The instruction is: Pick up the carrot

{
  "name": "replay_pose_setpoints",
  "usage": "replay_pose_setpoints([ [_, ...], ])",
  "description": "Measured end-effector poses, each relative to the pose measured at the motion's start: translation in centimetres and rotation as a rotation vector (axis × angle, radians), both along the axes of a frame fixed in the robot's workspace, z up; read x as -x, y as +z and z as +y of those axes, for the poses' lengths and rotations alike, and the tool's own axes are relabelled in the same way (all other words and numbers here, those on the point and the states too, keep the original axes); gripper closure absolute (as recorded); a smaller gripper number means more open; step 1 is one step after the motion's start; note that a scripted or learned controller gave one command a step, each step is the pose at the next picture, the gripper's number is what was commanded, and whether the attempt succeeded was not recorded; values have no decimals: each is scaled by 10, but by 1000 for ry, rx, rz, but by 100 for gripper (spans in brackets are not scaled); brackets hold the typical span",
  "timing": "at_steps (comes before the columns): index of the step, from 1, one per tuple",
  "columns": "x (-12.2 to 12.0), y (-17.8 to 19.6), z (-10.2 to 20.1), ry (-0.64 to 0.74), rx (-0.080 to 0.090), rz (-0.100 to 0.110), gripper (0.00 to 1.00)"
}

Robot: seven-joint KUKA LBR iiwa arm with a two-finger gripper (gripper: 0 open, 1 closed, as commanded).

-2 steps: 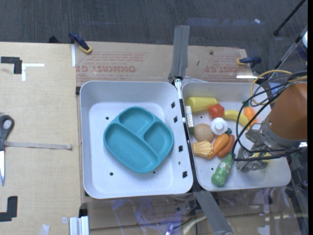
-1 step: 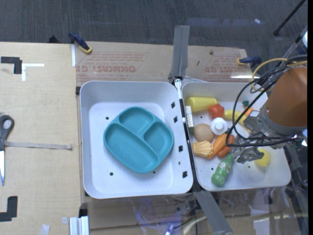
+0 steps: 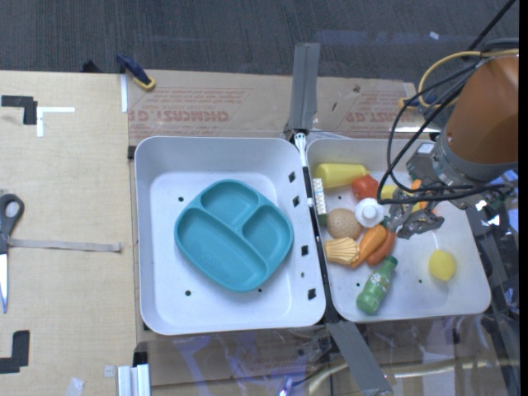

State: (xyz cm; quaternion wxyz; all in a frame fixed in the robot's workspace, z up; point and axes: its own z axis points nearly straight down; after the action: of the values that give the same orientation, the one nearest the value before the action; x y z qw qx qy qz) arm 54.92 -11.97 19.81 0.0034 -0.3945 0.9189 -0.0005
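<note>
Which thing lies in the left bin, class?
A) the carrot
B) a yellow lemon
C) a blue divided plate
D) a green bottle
C: the blue divided plate lies alone on the floor of the left bin, while the carrot, the green bottle and the yellow lemon all lie in the right bin.

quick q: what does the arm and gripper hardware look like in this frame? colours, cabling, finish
The arm shows a large, rounded orange section with a grey segment beneath it. Black cables and one yellow cable loop off its left side. The gripper is bare grey metal with small orange accents, sitting over the right bin near the carrot. No markings are legible.
</note>
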Motion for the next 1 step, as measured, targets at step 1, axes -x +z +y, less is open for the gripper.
replay_pose_setpoints([
  [1,-2,10,0,-3,-2,-5,100],
])
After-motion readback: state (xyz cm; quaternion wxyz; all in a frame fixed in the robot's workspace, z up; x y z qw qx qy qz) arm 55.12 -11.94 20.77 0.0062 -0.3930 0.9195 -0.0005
